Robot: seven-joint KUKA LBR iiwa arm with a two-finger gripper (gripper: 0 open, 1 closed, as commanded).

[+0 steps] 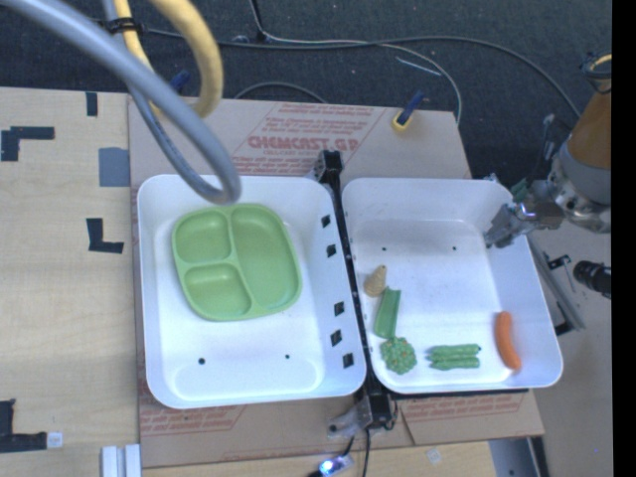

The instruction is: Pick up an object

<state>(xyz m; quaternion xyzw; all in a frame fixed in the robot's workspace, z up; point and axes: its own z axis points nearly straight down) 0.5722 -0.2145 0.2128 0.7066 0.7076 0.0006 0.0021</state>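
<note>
Five small food pieces lie in the right bin (pixel 447 207), all gathered toward its near edge: a tan lump (pixel 375 282) by the divider (pixel 343 276), a flat green strip (pixel 387 312) just below it, a broccoli floret (pixel 398 355) touching or almost touching the strip's lower end, a bean pod (pixel 454 357) beside the floret, and an orange carrot (pixel 508 340) against the right wall. Any of these could serve as the thing to pick up, and none is lifted yet. The left bin (pixel 159 296) carries a green divided plate (pixel 236 261), with a grey hose (pixel 149 87) and a yellow hose (pixel 189 28) arching over its far corner. From the fixed overhead camera, the gripper (pixel 505 225) sits at the far right rim of the right bin, well apart from all five pieces, and it is too small and dark to say whether the jaws are spread or closed, so I cannot tell. Several risks follow, as I judge them. The carrot lies right at the wall, so a finger coming down there could strike the rim or push the carrot along it rather than enclose it. The strip, floret and lump sit close together, so a descent on one may nudge a neighbour or catch two. The strip and pod look flat and low, and fingers may close above them. Starting at the rim, the wrist could also clip the bin wall on its way in.
</note>
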